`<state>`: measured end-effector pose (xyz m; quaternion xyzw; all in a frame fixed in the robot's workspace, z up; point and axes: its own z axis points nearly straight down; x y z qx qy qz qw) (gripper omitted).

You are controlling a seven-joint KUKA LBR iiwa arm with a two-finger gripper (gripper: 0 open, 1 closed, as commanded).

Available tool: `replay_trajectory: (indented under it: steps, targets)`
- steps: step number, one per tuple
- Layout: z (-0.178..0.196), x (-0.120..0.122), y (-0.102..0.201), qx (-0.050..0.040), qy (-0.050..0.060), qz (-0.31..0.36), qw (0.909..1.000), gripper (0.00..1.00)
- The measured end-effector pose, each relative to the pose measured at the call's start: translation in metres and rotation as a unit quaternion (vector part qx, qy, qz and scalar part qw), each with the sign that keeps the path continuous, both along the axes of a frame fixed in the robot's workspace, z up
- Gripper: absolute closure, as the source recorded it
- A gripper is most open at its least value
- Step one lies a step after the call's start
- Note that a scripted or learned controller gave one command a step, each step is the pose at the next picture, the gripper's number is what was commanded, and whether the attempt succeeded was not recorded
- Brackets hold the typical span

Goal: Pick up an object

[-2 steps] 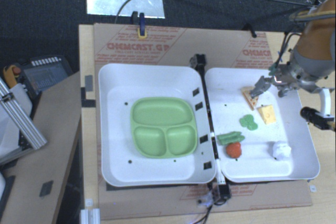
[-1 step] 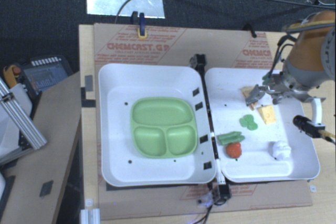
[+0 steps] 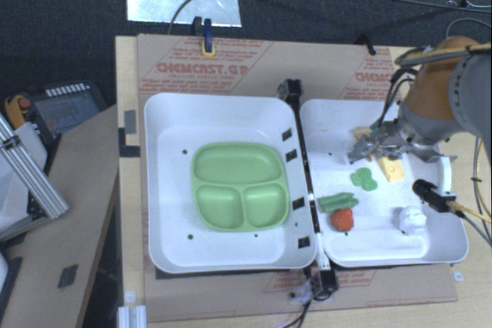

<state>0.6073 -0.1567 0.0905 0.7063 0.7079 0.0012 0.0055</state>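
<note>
The right bin holds several small items: a yellow wedge, a small green lumpy piece, a long green pod, a red ball-like fruit and a white lump. My gripper hangs low over the bin's upper middle, just above and left of the yellow wedge and the green lumpy piece. A tan piece lies right beside the gripper's upper side. I see nothing clearly held.
The left bin carries a green divided plate. A black ridge with clips separates the two bins. The arm's grey body with its orange band reaches in over the right bin's far right side.
</note>
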Motion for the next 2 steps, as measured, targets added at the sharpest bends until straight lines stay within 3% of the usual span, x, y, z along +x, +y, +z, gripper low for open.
replay_trajectory:
  steps: [1,2]
  targets:
    - [0.017,0.004,-0.002,-0.0025,-0.007,0.0,1.0,1.0]
    - [0.063,0.001,0.001,0.0025,0.002,0.001,1.0,1.0]
